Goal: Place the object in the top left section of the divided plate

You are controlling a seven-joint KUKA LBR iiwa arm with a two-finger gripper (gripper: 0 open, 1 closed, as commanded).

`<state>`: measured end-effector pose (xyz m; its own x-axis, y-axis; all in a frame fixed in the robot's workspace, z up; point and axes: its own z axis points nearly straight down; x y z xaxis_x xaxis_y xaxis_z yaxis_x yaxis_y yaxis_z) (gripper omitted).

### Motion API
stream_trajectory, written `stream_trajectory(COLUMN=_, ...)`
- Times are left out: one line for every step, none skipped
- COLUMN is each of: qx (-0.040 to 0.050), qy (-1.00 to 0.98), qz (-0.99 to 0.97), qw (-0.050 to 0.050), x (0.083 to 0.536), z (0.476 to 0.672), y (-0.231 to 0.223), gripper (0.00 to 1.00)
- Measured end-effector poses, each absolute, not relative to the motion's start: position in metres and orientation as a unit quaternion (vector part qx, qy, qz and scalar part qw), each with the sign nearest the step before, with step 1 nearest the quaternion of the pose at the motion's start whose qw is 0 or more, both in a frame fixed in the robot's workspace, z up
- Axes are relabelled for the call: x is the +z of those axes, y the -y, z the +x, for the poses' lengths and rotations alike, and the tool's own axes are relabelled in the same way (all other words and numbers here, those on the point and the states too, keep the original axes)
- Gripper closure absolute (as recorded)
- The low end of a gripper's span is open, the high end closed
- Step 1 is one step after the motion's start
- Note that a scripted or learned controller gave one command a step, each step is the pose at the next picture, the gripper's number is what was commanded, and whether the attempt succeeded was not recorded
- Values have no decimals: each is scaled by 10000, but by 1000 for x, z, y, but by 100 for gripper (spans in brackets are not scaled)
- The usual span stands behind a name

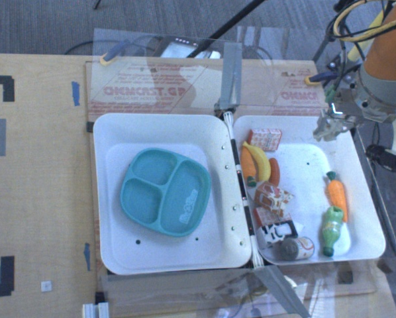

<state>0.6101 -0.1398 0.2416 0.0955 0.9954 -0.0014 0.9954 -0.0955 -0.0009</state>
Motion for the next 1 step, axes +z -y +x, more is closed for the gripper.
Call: stream_trajectory(qx=2, qy=-6797, qz=7335, qw=21, x=232, z=647, y=137, gripper=100)
